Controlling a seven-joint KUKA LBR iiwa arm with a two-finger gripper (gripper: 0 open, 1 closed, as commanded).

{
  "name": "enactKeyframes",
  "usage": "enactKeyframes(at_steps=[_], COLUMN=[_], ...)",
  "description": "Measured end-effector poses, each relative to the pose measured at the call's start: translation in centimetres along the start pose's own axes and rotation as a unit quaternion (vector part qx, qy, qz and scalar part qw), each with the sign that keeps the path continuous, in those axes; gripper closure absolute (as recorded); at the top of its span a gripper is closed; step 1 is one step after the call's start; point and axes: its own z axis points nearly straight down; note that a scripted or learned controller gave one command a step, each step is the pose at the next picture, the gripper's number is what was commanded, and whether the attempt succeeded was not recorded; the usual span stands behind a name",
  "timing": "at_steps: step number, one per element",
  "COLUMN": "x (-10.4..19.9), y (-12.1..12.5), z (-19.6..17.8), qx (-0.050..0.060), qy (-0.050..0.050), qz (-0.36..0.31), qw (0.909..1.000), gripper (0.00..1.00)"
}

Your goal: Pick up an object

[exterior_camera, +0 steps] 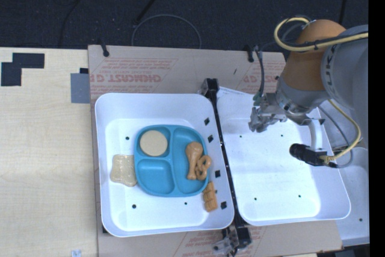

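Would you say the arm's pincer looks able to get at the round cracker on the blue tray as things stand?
Probably yes. The round cracker lies uncovered in the blue tray in the left bin, open from above. The pincer hovers over the right bin, so it must cross the divider.

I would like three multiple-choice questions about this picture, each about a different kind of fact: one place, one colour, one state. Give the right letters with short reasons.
1. Where does the blue tray lie?
A. in the left bin
B. in the right bin
C. on the bench outside the bins

2. What colour is the divided tray?
A. red
B. blue
C. green

3. How does the round cracker lie?
A. loose on the bin floor
B. between the pincer's fingers
C. in a compartment of the tray

Answers:
1. A, the tray rests on the floor of the left bin.
2. B, its rim and compartments are blue.
3. C, it sits in the tray's upper left compartment, while the pincer is over the right bin.
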Motion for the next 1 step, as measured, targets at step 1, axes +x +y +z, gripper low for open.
enactKeyframes(at_steps=[1], x=[-0.82], y=[0.81], z=[-5.63], qx=[0.0], qy=[0.0], qz=[0.0], qw=[1.0], gripper=[1.0])
